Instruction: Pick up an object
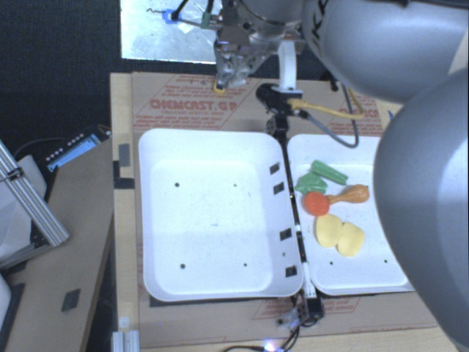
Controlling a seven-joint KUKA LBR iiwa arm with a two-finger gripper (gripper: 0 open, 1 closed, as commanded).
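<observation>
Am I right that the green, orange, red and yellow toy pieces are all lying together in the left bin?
Not quite: the toy pieces lie together in the right bin, not the left bin, as the camera view shows.

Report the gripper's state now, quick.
Gripper: up beyond the bins' far edge, over the cardboard; open or shut cannot be told.

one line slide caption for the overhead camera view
KUKA arm's gripper raised behind two white bins; toy foods cluster in the right bin.
</observation>
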